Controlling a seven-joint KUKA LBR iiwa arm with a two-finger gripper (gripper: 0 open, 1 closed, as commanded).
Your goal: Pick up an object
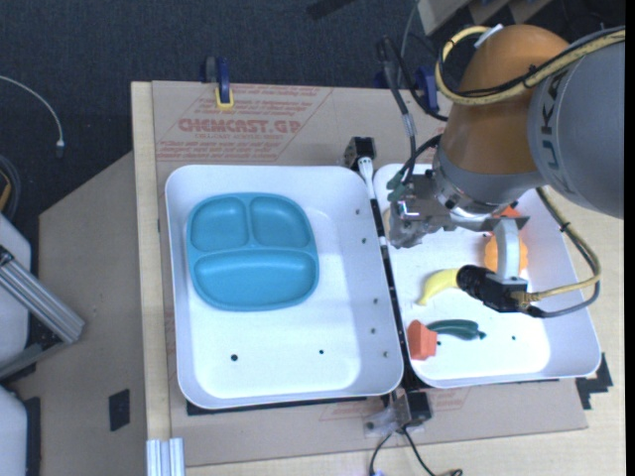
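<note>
Gripper (415, 216) hung low over the right bin (566, 350), near its upper-left corner; whether it was open or closed could not be told. Arm (516, 97) reached in from the right. Right bin held a yellow banana (438, 285), an orange block (422, 340) and a dark green piece (458, 329). Left bin (298, 375) carried a blue divided plate (253, 252). Both bins sat on a cardboard-covered bench (248, 117) above dark carpet (149, 18); cables trailed behind.

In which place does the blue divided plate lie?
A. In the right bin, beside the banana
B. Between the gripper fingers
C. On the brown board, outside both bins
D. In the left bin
D: the blue divided plate lies flat inside the left bin, apart from the arm.
</note>
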